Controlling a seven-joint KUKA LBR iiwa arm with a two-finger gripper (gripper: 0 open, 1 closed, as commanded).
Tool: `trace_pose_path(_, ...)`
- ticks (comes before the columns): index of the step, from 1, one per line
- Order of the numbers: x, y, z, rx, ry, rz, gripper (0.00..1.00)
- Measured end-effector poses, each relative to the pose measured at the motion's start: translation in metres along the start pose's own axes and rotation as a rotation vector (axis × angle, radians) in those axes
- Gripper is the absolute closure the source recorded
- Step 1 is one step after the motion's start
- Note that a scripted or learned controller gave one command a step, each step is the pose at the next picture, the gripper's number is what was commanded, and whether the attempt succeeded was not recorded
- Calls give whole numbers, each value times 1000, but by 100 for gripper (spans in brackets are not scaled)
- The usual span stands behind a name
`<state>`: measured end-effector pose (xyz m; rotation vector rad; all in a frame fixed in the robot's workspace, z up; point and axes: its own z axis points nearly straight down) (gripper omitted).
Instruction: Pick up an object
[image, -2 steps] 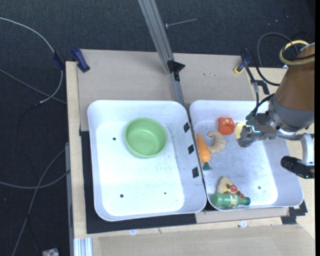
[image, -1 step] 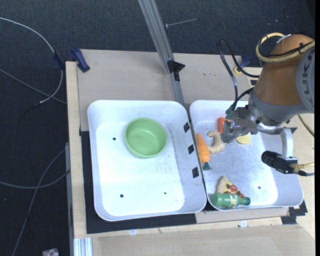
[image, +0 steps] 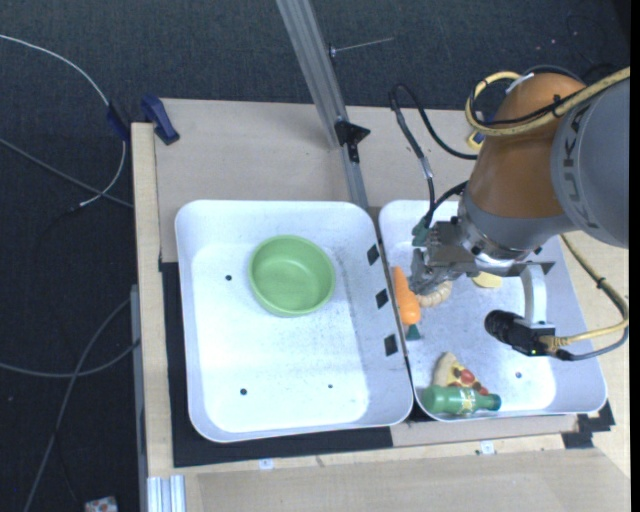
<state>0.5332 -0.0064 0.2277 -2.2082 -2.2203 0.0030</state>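
Note:
My gripper (image: 432, 280) reaches down into the right bin (image: 560, 395) near its left wall. Its tip sits over a tan ring-shaped piece (image: 436, 295) that pokes out just below it. An orange carrot (image: 405, 297) lies right beside the gripper on its left, along the bin's wall. Lower in the same bin rest a pizza slice (image: 455, 372) and a green bottle (image: 458, 402) lying on its side. A pale yellow object (image: 487, 281) peeks out from under the arm on the right.
The left bin (image: 210, 400) holds a green bowl (image: 291, 274). A black camera-like part (image: 515, 332) on the arm hangs over the right bin. A metal pole (image: 325, 85) crosses the bench at the back between the bins.

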Motion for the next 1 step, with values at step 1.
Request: trace_pose_path(1,57,7,-12,-11,-3,-1,100)
